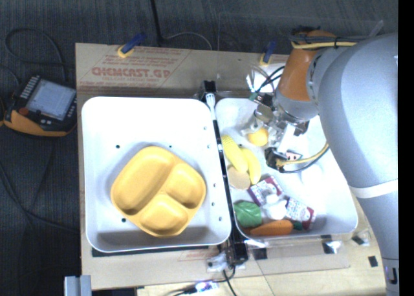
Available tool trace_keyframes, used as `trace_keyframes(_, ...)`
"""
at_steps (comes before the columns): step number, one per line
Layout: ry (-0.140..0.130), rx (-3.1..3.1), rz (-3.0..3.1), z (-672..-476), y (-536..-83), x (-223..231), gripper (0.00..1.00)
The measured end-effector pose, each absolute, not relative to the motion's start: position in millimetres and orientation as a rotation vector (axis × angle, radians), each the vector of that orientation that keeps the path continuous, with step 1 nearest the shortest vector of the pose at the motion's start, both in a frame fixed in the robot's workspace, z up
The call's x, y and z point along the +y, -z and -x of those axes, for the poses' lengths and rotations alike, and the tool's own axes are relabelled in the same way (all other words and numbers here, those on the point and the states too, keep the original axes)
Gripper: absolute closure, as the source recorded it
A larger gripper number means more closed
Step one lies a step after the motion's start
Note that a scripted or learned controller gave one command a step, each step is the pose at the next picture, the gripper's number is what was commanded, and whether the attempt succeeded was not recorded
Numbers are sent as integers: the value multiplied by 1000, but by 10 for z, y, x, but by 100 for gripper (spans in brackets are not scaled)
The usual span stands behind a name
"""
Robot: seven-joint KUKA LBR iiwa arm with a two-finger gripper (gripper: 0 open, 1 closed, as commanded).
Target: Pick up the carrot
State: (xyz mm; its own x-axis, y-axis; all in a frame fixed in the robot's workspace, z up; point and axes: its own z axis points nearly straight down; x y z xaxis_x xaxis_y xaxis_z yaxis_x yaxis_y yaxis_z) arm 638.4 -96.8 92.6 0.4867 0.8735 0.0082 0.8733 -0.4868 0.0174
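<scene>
The orange carrot (272, 227) lies along the near wall of the right bin (336, 188), beside a green vegetable (247, 211). My gripper (272, 132) hangs over the far part of that bin, below the orange wrist band (296, 80), right next to a small yellow lemon (257, 137). It is well away from the carrot, which lies toward the bin's front edge. Nothing can be made out in the gripper.
The left bin (103, 120) holds a yellow divided plate (159, 189). Around the carrot lie a yellow corn cob (234, 154), a tan disc (239, 178) and two printed packets (265, 191) (299, 211). The big grey arm (365, 107) covers the right side.
</scene>
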Motion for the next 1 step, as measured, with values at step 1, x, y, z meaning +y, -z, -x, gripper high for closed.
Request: trace_keyframes(1, 2, 1585, -2713, -5913, -1842, -387, 100)
